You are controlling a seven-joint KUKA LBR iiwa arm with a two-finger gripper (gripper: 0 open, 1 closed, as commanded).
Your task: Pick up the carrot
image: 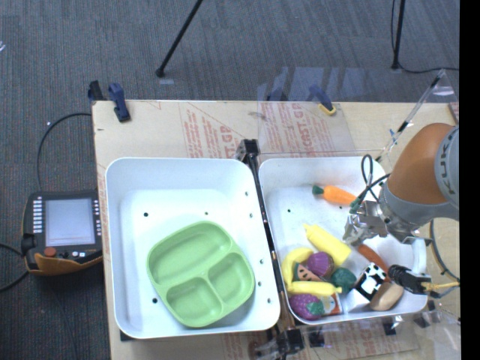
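Carrot lies in right bin, near its far edge, apart from the toy food pile. Tool hovers beside carrot; finger state cannot be told.

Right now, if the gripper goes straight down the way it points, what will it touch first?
Probably the white floor of the right bin, or the yellow corn beside it; depth is unclear. The gripper hangs below and right of the carrot, so it would likely miss it.
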